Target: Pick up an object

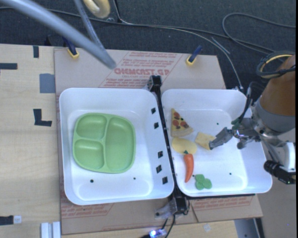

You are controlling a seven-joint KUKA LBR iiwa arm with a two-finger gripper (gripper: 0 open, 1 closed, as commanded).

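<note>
Light wooden bench (20, 148) with dark tape marks at 9 o'clock; on it a printed cardboard sheet (144, 68) clipped by two yellow clamps (192, 59) at 12 o'clock, bearing left white bin (69, 133) and right white bin (238, 103) touching side by side

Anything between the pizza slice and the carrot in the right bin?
Yes: in the camera view a yellow round piece lies between the pizza slice and the carrot, close to both.
</note>
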